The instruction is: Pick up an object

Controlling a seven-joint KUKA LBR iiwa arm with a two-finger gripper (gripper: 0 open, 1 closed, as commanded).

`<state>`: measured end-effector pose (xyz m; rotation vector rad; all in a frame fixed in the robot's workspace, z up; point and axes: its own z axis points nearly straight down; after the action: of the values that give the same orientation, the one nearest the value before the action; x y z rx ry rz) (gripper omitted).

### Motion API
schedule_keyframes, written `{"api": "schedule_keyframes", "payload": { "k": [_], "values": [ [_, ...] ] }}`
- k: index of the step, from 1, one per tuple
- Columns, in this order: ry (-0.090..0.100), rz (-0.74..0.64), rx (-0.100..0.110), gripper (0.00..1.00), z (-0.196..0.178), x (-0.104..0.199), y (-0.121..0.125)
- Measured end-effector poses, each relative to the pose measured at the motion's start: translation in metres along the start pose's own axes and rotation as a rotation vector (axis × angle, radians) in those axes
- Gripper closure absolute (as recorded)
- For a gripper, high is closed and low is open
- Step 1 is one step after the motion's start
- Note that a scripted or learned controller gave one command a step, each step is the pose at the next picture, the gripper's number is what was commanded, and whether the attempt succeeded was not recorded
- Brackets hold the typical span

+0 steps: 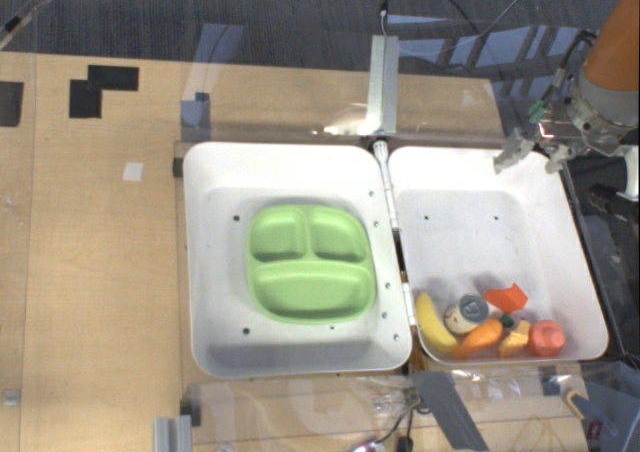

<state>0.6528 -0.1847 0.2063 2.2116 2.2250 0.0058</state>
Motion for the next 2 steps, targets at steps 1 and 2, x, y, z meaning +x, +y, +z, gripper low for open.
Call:
{"api": "schedule_keyframes", "payload": {
  "k": [1,2],
  "values": [
    [0.001,-0.200,0.002,0.00,0.067,0.053,-0.082],
    [-0.001,-0.184,-0.001,0.00,0.022,0.019,-0.077]
  ]
}}
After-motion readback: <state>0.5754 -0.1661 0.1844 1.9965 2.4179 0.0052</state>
